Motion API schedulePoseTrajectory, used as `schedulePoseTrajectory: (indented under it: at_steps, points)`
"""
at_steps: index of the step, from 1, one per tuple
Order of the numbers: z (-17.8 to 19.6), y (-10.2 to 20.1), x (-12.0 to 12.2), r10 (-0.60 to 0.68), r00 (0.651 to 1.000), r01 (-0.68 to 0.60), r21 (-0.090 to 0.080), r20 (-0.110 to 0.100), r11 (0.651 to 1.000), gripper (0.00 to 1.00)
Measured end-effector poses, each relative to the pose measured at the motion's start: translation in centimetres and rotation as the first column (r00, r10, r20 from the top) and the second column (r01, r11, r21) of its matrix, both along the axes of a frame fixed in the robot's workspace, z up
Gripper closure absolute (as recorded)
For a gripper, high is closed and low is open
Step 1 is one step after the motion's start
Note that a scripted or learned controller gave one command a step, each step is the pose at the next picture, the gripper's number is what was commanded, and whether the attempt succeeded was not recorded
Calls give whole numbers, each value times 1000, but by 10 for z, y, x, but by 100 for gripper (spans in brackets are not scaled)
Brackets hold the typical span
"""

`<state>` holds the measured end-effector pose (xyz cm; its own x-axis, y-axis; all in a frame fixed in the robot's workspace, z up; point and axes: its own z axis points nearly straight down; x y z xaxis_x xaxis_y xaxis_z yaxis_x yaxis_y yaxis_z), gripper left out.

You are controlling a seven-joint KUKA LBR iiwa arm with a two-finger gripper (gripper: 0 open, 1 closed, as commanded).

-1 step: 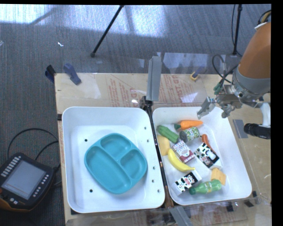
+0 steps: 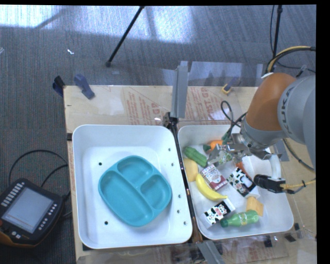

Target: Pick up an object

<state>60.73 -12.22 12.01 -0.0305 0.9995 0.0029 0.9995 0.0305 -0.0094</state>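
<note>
From above, the arm's tool [image 2: 223, 153] hangs low over the right bin [image 2: 286, 216]; whether it is spread or pinching cannot be told. Just below it a banana [image 2: 207, 188] lies with its long axis running upper left to lower right, between a red carton [image 2: 213, 177] and a cow-patterned carton [image 2: 218, 212]. No label is legible. A blue divided plate [image 2: 135, 190] sits in the left bin [image 2: 85, 142].

Grey ribbed carpet [image 2: 41, 118] covers the floor, with pale light patches [image 2: 31, 15] along its far edge. A tripod leg [image 2: 125, 35] slants across it beyond the wooden bench [image 2: 118, 100].
</note>
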Motion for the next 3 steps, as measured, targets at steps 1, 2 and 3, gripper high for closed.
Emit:
schedulePoseTrajectory:
  at_steps: [1,2,3]
  points:
    - [7,-2,0,-6,1000,6,2,-3,1000,100]
    - [7,-2,0,-7,1000,7,2,-3,1000,0]
    - [-36,-11,36,-12,1000,12,-1,2,1000,0]
